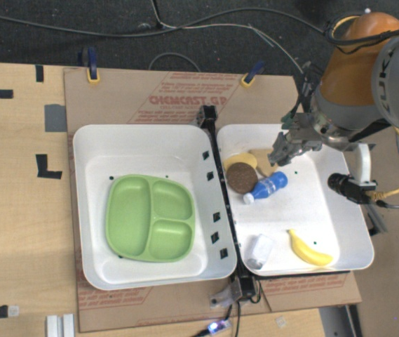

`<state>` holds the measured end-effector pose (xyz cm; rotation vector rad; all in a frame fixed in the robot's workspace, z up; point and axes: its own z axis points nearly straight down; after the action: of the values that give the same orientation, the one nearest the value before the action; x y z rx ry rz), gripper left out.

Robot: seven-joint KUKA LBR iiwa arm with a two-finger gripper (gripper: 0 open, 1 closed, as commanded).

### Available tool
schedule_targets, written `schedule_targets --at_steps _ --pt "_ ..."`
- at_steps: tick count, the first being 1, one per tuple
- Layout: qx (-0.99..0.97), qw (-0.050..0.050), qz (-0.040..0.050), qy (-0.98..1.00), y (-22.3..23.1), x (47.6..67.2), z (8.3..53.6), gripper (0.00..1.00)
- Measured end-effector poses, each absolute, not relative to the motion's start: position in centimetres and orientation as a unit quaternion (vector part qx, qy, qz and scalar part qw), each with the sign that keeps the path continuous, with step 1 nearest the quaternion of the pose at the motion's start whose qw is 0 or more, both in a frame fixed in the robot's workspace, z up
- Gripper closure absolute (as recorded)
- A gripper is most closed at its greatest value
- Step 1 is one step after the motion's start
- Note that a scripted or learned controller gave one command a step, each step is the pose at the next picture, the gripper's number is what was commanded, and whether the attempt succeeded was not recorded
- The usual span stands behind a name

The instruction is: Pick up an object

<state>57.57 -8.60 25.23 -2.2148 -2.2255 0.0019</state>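
The two-finger gripper (280, 153), jaw state unclear, hangs near the right white bin's (339, 188) back edge; lower squarely astride the blue plastic bottle (268, 187).

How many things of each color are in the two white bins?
Green: 1, the divided plate
Blue: 1, the bottle
Yellow: 2, the banana and the round sponge
Brown: 1, the round disc
White: 1, the small object near the front edge
Total: 6
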Motion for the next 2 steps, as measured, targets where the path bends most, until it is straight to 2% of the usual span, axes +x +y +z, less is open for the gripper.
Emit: schedule_targets --at_steps 1,2 --pt "-0.706 0.001 0.0009 -0.708 -4.4 58.3 24.1 1.0" --pt "-0.705 0.001 0.0002 -0.71 1.6 60.1 23.3 1.0"
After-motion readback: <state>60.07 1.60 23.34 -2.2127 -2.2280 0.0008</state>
